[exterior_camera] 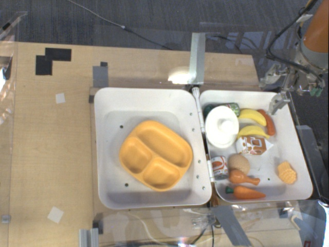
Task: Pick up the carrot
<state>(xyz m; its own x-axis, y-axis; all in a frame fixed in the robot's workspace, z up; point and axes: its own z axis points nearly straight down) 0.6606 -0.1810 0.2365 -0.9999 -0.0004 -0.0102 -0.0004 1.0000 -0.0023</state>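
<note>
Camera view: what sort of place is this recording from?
Probably a robot lab's pick-and-place bench: two white bins on a wooden bench, toy food such as the carrot and bananas, and a yellow divided plate.

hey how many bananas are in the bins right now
2, both in the right bin: one banana near the far edge, and a second banana just in front of it, beside the white round container. More could be hidden under the pile.

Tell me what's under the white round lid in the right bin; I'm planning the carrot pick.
The white round lid overlaps a dark green item at its upper edge; the rest of that item is covered. The carrot lies apart, near the right bin front wall.
</note>
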